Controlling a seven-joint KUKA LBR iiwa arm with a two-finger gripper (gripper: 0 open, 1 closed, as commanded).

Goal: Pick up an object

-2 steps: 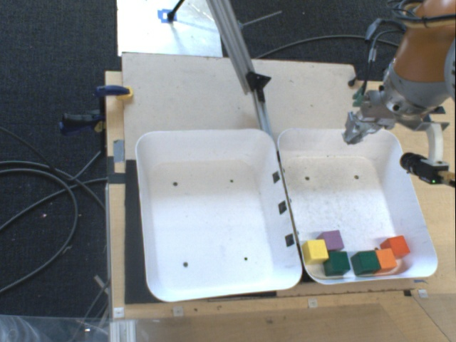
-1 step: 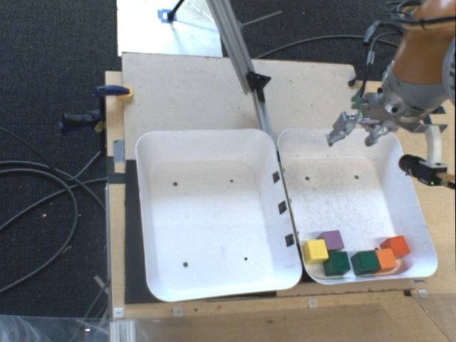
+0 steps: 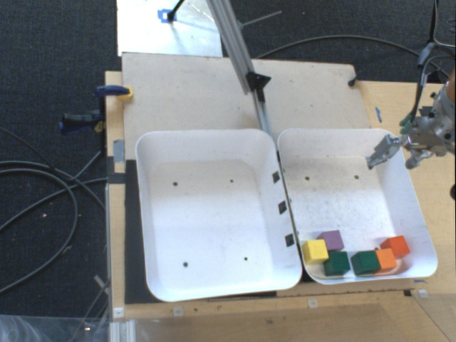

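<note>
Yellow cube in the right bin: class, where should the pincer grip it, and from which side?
Come from above and grip the yellow cube by its left and right faces. Its left side looks free; the purple cube and a green cube crowd its right and front, so expect a tight fit.

One camera sits fixed high above the table (image 3: 214,95) and looks down at a slant, so the far edge lies toward the top and the near edge runs along the bottom. It stands far enough back to take in both white bins whole: the left bin (image 3: 153,191) and the right bin (image 3: 420,212) side by side, with dark floor (image 3: 50,48) to the left. The arm (image 3: 443,123) enters at the right edge, partly cut off there.
</note>
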